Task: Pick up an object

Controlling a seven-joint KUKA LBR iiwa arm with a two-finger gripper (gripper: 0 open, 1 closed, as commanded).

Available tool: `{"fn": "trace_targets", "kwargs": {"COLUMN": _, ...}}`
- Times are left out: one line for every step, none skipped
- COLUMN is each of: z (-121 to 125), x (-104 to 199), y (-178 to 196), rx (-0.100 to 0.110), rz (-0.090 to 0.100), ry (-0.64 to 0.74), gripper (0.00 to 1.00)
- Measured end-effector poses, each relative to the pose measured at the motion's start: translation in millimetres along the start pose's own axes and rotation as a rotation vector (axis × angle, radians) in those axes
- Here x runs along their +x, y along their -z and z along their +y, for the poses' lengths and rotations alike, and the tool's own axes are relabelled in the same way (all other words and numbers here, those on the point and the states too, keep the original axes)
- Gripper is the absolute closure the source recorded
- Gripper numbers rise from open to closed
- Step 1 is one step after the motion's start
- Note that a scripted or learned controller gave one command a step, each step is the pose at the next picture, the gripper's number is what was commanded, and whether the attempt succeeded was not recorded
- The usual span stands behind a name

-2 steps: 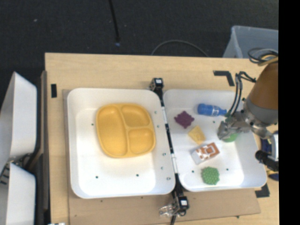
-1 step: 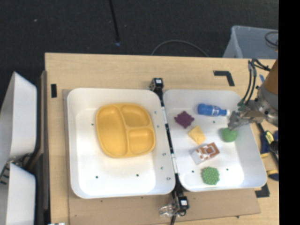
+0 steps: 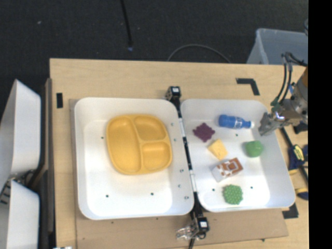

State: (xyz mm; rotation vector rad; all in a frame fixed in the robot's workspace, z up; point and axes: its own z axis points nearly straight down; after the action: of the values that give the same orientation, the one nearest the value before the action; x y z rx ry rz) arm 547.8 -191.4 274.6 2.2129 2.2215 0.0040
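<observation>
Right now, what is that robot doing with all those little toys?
The robot's gripper is at the right edge of the right bin, close to the blue bottle and the green ball. It isn't holding anything yet. The yellow plate sits alone in the left bin.

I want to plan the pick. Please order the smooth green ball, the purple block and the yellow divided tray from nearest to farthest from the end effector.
1. Smooth green ball, right bin, just below the end effector.
2. Purple block, right bin's left part.
3. Yellow divided tray, left bin.
</observation>
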Motion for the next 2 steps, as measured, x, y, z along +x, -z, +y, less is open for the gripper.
{"fn": "trace_targets", "kwargs": {"z": 1, "x": -1, "y": 26, "rx": 0.001, "rz": 0.001, "ry": 0.001, "gripper": 1.0}}
{"fn": "trace_targets", "kwargs": {"z": 4, "x": 44, "y": 10, "rx": 0.005, "rz": 0.002, "ry": 0.002, "gripper": 1.0}}
